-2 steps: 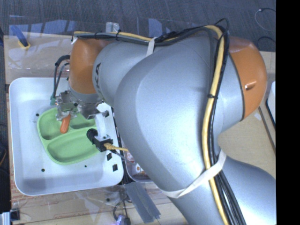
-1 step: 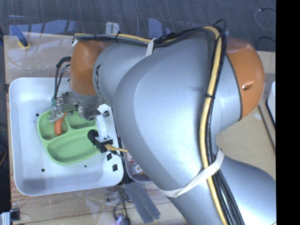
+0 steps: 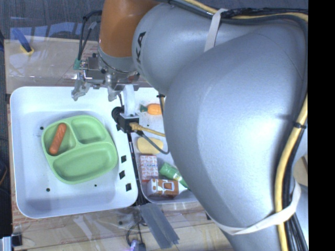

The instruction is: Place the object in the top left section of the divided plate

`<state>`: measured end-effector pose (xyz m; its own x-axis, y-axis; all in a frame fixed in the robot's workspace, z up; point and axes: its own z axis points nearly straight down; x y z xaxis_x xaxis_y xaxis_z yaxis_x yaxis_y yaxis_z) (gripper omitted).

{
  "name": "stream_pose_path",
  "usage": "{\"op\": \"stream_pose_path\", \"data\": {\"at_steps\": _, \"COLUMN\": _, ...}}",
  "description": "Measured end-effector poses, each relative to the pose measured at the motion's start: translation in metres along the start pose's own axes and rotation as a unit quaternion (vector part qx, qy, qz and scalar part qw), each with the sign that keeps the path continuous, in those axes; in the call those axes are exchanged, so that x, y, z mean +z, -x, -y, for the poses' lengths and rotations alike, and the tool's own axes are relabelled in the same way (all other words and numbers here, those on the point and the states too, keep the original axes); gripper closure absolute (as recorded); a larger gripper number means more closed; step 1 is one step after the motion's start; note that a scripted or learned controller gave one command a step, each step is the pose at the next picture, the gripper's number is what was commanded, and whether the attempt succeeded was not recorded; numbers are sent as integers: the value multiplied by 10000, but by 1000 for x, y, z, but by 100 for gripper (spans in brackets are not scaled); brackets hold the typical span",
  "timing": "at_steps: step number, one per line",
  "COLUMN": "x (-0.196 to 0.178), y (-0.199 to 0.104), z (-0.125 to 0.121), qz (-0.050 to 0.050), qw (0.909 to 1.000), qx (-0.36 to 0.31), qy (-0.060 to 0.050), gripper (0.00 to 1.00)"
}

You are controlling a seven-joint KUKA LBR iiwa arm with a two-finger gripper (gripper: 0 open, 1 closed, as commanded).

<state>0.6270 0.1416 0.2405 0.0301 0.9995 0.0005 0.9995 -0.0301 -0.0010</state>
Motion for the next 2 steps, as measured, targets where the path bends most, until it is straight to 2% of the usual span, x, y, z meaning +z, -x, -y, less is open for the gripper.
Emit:
{"op": "stream_pose_path", "data": {"at_steps": 1, "x": -8, "y": -4, "z": 1, "qz": 7, "qw": 10000, "qx": -63, "qy": -29, "gripper": 100}}
{"op": "stream_pose_path", "data": {"at_steps": 2, "x": -8, "y": -4, "z": 1, "qz": 7, "qw": 10000, "qx": -68, "qy": -33, "gripper": 0}}
